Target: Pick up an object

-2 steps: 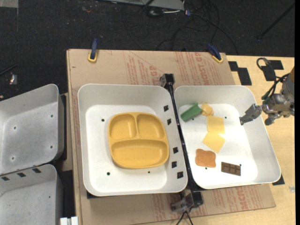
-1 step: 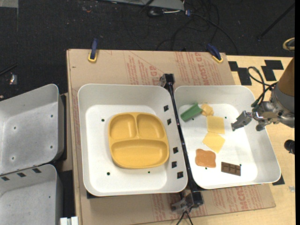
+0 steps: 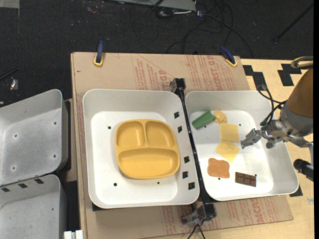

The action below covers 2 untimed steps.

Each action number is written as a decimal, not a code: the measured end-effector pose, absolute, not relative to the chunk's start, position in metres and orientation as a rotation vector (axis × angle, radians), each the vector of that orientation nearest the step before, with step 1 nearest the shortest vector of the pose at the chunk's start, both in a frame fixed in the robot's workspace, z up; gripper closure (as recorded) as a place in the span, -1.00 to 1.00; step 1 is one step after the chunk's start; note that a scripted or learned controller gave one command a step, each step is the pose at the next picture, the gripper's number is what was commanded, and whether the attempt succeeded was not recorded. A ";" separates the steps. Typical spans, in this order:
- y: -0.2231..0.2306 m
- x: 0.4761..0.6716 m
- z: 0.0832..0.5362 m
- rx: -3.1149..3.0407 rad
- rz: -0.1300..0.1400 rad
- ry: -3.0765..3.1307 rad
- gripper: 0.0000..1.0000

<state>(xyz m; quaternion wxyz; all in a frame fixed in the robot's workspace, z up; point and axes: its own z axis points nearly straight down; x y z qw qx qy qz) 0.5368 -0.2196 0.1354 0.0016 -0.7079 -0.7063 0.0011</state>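
My gripper (image 3: 247, 141) sits low over the right bin (image 3: 266, 99), reaching in from the right side, with my orange band and grey wrist behind it at the bin's right wall. I cannot tell from this slanted view how the gripper stands; nothing shows between its tips, so I claim no hold on anything.

The things to pick all lie in that right bin. Just left of my gripper are two pale yellow pieces: a square yellow slab (image 3: 229, 132) and, touching its lower edge, a tilted yellow wedge (image 3: 228, 151). Toward the bin's back left corner lies a green block (image 3: 202, 119), set on a slant, with a small yellow lump (image 3: 220, 116) just beside its right end. Nearer the front, an orange-brown toast-shaped piece (image 3: 218, 168) lies flat, and to its right a dark brown chocolate bar (image 3: 245, 179) (small, and its markings are too fine to read).

The left bin (image 3: 94, 148) holds a yellow divided plate (image 3: 147, 149), three compartments, lying flat near its middle. Both bins rest side by side on a cardboard-covered worktop (image 3: 134, 68), held at the back edge by two clamps (image 3: 99, 57).
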 end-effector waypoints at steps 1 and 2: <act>-0.219 0.536 0.089 -2.221 0.003 -2.217 -1.00; -0.219 0.537 0.103 -2.224 -0.001 -2.221 1.00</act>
